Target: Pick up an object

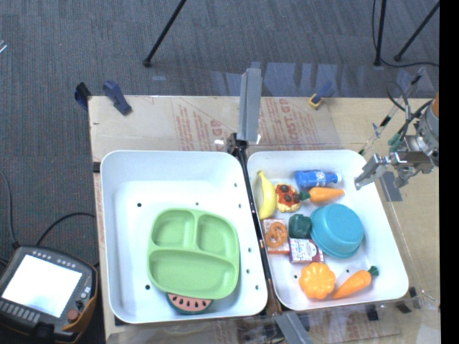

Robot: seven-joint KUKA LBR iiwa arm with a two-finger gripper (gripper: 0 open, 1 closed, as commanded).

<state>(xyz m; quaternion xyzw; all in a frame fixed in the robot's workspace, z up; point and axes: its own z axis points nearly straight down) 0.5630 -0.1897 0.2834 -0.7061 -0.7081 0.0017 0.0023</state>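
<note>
The right bin (398,260) holds several toy foods: a banana (265,194), a blue bottle (315,178), a carrot (324,194), a blue bowl (337,229), an orange pumpkin (317,280) and a second carrot (353,283). My gripper (378,180) hovers over the bin's upper right rim, right of the bottle and carrot. It is open, with nothing between its fingers. The arm comes in from the right edge.
A pretzel (275,235), a dark green piece (300,226) and a red packet (303,249) lie left of the bowl. The left bin (122,192) carries a green divided plate (193,253) over a watermelon slice (190,303). A grey post (249,110) stands behind the bins.
</note>
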